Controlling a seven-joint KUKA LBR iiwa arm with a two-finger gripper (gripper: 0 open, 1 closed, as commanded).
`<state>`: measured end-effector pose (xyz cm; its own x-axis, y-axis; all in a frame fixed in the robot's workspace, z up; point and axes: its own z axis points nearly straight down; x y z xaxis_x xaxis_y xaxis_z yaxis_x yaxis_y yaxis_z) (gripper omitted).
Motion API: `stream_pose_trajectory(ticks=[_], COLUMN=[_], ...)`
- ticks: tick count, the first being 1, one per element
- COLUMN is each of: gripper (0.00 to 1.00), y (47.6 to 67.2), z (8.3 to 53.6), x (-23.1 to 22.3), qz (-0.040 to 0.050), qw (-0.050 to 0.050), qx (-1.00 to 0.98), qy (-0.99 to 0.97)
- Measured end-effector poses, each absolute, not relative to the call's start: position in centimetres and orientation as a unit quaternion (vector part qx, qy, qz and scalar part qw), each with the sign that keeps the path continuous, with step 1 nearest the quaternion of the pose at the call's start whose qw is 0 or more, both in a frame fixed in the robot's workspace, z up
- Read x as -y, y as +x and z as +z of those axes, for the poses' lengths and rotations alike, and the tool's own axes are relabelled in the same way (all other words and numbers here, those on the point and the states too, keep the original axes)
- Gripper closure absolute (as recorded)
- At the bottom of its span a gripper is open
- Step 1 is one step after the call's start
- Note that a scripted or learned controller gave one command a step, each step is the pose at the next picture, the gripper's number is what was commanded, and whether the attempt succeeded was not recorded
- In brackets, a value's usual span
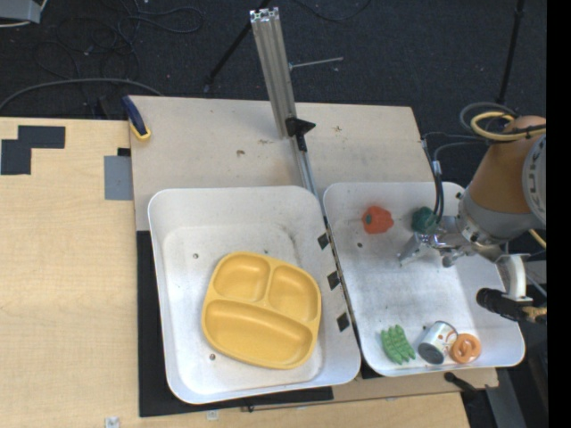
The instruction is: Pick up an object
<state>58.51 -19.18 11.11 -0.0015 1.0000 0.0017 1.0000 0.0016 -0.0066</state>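
The right bin (379,283) holds a red pepper-like toy (377,220), a dark green round object (422,218), a light green leafy toy (396,344), a silver can (434,343) lying on its side and an orange ring-shaped piece (464,348). My gripper (425,256) hangs low over the bin's upper right part, just below the dark green object and right of the red toy. Its two metal fingers (407,251) are spread open with only bare bin floor between them.
A yellow divided plate (262,308) lies in the left bin (178,239). An upright aluminium post (275,69) stands behind the bins. The arm's grey and orange body (500,185) overhangs the right bin's far right edge.
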Motion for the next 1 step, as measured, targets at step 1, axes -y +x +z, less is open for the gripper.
stream_pose_trajectory(ticks=[1], gripper=[0.00], y=[58.65], z=[9.07], x=[19.15], qz=[0.0000], qw=[0.001], qx=[0.707], qy=[-0.707])
